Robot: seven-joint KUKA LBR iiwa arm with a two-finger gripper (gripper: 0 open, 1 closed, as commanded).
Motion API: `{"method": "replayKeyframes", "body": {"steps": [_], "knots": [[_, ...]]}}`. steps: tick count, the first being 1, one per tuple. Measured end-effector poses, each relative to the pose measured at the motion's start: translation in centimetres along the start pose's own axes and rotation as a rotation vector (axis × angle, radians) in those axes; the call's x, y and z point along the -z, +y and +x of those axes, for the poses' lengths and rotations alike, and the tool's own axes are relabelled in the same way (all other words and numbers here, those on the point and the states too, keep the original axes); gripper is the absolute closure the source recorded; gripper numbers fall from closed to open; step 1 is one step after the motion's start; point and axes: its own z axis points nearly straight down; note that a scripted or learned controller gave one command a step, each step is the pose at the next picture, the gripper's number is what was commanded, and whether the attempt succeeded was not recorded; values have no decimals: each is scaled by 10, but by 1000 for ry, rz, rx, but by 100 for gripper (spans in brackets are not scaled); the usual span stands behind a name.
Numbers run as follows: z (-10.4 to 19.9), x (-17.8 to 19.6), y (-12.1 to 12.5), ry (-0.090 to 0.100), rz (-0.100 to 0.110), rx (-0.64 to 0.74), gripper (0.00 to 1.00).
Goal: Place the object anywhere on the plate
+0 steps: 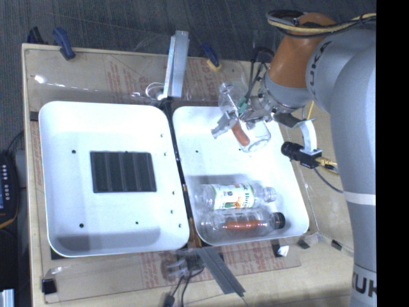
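Camera view: looking down at a slant on the bench [96,75], two white bins sitting side by side.
Left bin [64,133]: lying in the left half of the frame, carrying the dark ribbed plate [123,171] flat near its middle.
Right bin [204,165]: sitting just beside the left one, centre-right of the frame.
Arm [332,69]: reaching in from the right edge, orange band showing at the upper right.
Jaws [246,123]: hanging over the upper part of the right bin, with a clear cup-like object [255,136] with an orange-red patch sitting right at the tips; whether they are clamping on it or standing apart, I cannot tell.
Bottles: a clear bottle with a white and green label [236,197] is lying on its side in the lower part of the right bin, and a second clear bottle with a dark cap [243,222] is lying just below it, the two touching.
Plate versus object: well apart, each over a different bin.
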Motion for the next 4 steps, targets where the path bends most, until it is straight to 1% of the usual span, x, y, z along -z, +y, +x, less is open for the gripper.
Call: {"method": "replayKeyframes", "body": {"steps": [1,2,3,4], "knots": [[76,11,-32,0,2,5,100],[71,-3,-37,1,3,158,100],[151,0,-14,-1,2,150,100],[226,20,-14,1,5,380,100]]}}
